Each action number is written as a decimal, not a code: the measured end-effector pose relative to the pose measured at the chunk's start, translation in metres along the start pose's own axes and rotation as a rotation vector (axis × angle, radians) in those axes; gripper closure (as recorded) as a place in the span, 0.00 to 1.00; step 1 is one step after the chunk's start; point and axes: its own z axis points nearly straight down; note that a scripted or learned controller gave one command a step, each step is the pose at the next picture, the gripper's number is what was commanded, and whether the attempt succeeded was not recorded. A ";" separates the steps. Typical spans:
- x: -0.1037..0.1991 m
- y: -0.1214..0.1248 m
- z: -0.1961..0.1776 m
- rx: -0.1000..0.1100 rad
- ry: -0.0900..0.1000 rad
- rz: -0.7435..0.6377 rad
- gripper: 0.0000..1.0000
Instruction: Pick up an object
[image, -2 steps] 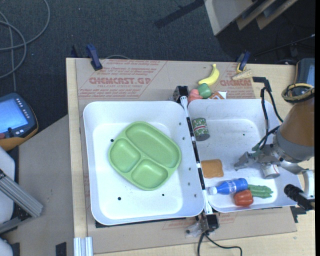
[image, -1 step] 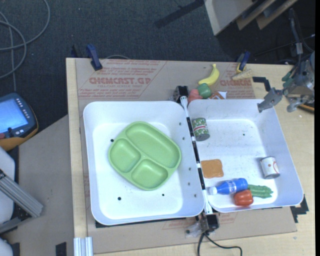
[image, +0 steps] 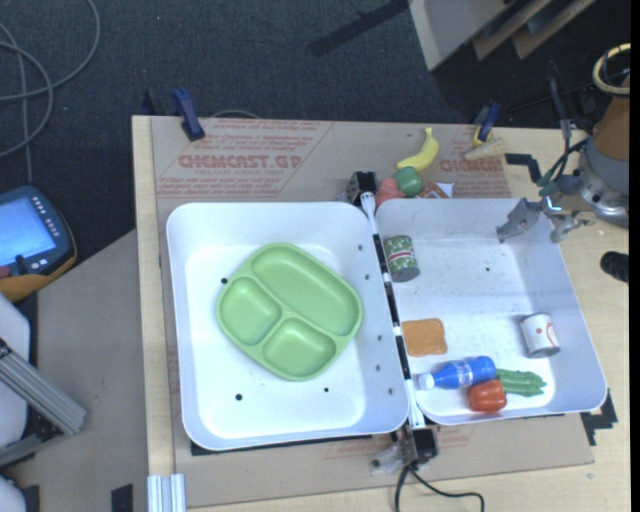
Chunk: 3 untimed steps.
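Smooth white bins (image: 200, 300), glossy green plate (image: 289, 311)

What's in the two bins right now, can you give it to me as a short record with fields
left bin: green divided plate
right bin: green can, orange sponge-like square, blue bottle, red and green vegetable toy, small white cup
outside bins, far edge: banana, red and green toys
gripper: above right bin's far right corner, nothing seen between fingers
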 end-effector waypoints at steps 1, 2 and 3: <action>-0.003 -0.054 -0.020 0.005 0.002 0.003 0.00; 0.024 -0.142 0.024 0.012 0.007 0.003 0.00; 0.085 -0.131 0.051 0.005 0.006 -0.005 0.00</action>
